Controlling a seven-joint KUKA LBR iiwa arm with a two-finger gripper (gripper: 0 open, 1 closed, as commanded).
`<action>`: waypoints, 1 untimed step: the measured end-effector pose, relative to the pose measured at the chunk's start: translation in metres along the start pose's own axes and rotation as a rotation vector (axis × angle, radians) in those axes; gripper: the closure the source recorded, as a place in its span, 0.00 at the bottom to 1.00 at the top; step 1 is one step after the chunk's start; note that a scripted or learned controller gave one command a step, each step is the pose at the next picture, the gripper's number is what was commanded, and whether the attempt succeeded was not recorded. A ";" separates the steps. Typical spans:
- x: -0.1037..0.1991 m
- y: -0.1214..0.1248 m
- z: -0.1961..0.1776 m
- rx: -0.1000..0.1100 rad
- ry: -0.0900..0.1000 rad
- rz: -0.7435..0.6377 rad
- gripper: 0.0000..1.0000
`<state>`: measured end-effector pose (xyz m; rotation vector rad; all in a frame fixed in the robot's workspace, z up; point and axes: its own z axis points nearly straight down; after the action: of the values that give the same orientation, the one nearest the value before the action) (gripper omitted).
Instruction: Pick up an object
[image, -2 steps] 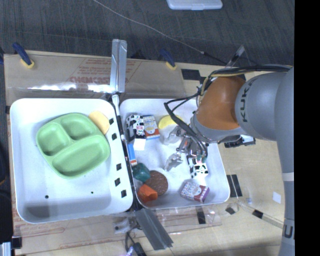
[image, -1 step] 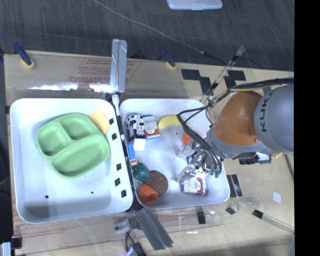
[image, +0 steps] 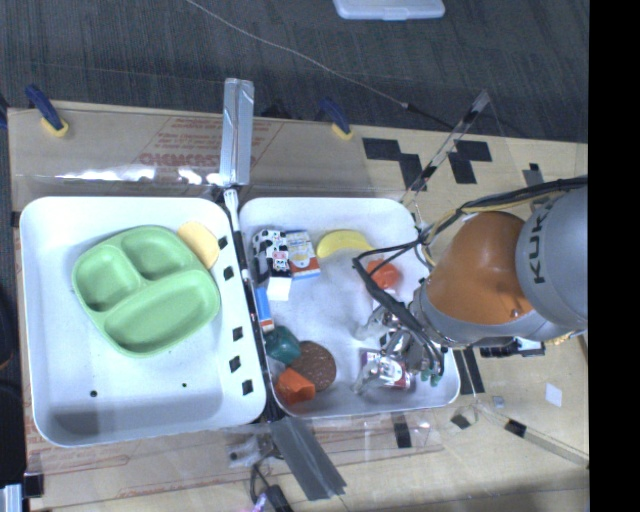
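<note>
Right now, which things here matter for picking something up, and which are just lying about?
In play:
- claw, low in the right bin
- red and white packet beneath it
- banana, cow-print carton, brown disc, teal piece, all candidates in that bin

Lying about:
- green divided plate and yellow piece in the left bin
- blue clamps on the bench edge

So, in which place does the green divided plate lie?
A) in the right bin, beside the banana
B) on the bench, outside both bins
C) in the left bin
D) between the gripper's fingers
C: the green divided plate lies flat inside the left bin, with a yellow piece at its upper right edge, while the banana lies in the right bin.
</note>
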<state>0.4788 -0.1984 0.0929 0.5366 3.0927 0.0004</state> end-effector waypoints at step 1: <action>-0.004 -0.010 -0.001 0.001 -0.005 -0.174 0.00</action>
<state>0.4792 -0.2096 0.0937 0.2659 3.1229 -0.0035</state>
